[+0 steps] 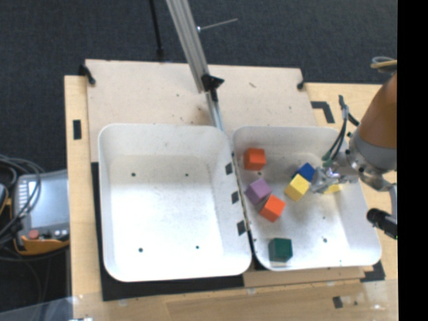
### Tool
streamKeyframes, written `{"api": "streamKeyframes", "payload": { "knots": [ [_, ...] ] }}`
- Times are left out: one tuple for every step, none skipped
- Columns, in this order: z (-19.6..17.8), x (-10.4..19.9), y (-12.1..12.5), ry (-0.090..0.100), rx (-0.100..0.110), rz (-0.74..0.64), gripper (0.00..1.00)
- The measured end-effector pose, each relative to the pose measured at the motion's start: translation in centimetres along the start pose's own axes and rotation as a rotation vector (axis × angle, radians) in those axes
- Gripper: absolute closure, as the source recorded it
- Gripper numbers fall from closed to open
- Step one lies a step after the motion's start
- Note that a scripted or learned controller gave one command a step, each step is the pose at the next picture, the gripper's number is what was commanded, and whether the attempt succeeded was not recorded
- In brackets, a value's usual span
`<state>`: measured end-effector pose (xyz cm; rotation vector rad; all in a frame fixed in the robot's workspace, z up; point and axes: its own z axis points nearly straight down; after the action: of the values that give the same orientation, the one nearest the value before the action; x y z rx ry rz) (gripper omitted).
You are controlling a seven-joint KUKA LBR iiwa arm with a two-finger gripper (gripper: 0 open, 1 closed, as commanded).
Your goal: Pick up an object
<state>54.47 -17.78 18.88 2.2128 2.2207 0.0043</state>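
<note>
My arm (378, 122) enters from right of frame, wrist angled down-left. My claw (326, 180) sits low in right bin (354, 243), just beside yellow cube (297, 186); grip state unreadable.

You see a tan wooden bench (77, 179) bearing two white bins (167, 199) side by side, three and nine o'clock.

Single fixed camera, mounted above the tabletop (77, 179), looking down at a slant from moderate distance. Both white bins, left (167, 202) and right (354, 236), lie in frame; the arm (378, 129) enters from the right edge.
</note>
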Motion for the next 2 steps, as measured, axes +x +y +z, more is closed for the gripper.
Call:
{"api": "streamKeyframes", "payload": {
  "knots": [
    [-5.17,-0.17,0.22,0.000,-0.001,-0.001,1.00],
    [-5.85,-0.25,0.31,0.001,0.003,-0.005,1.00]
  ]
}}
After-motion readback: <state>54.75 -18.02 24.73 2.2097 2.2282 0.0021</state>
